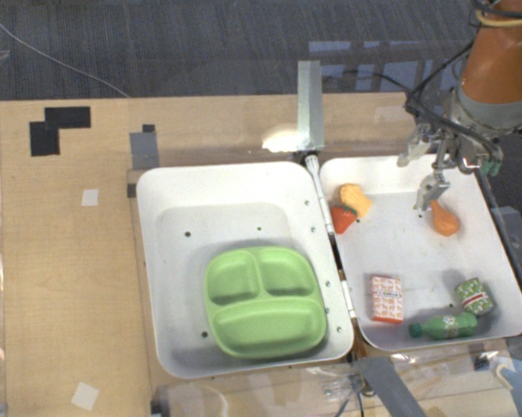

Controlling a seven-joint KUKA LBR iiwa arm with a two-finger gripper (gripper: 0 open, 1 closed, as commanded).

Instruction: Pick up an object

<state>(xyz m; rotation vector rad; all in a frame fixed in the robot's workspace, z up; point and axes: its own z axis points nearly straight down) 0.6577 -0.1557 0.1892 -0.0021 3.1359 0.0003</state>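
The right bin [479,231] holds several loose objects. An orange carrot-shaped piece [445,221] lies near its far right, and my gripper [436,182] hangs just above and behind it, close to its top end. Whether they touch is unclear. Against the bin's left wall sit a yellow-orange piece [355,199] and a red piece [343,219]. Toward the near side lie a red-and-white box [386,298], a green bottle [444,325] on its side, and a small green can [473,296].
The left bin [171,210] holds a green divided plate [264,302] in its near half. A metal post [310,100] stands behind the seam between the bins. The arm's orange band [500,49] is at the upper right, above the right bin's far corner.
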